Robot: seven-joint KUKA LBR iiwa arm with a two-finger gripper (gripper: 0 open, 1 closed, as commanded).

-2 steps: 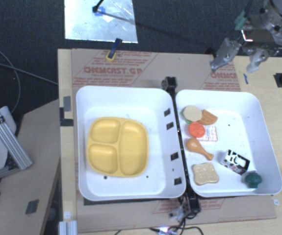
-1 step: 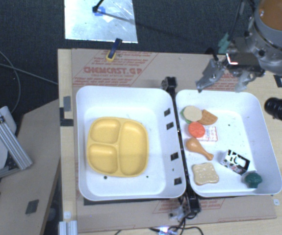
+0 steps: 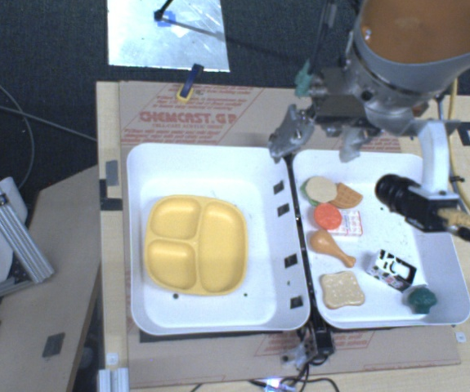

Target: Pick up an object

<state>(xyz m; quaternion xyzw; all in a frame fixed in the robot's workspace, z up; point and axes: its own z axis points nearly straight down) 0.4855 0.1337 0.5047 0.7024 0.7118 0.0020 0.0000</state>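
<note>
Camera view: a gripper hovers above the far rim between two white bins, fingers spread, holding nothing. Toy food lies in the right bin; the orange tomato slice sits just below the gripper. Descending straight, centred over it, seems best.

My arm shows a broad orange band over a rounded grey wrist housing. Below it sits grey metal hardware with a small teal fitting, thin dark cables, and a yellow cable at the side.
</note>
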